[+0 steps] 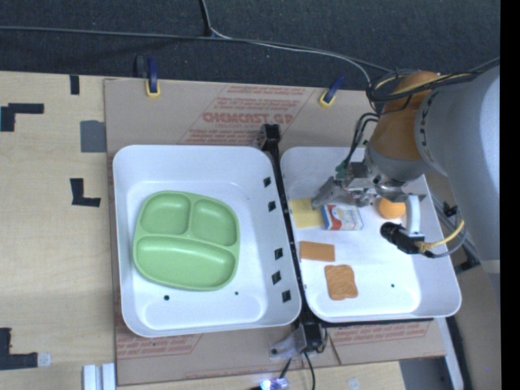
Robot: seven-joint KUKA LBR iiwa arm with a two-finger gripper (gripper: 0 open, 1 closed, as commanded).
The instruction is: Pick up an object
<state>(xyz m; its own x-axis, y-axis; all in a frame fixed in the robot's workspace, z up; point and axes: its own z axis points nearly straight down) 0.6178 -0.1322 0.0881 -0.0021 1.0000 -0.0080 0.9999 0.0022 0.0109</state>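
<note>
Both white bins (195,157) look like smooth moulded plastic with a faint sheen. The green divided plate (186,240) is plastic too, glossy along its ridges. Beneath them lies a sheet of matt brown cardboard (236,112), on a pale wood-look bench (49,242). The arm (467,136) has a smooth grey shell and a shiny orange band. The two tan pieces (340,282) look rough, the yellow block (302,214) dull and spongy.
</note>
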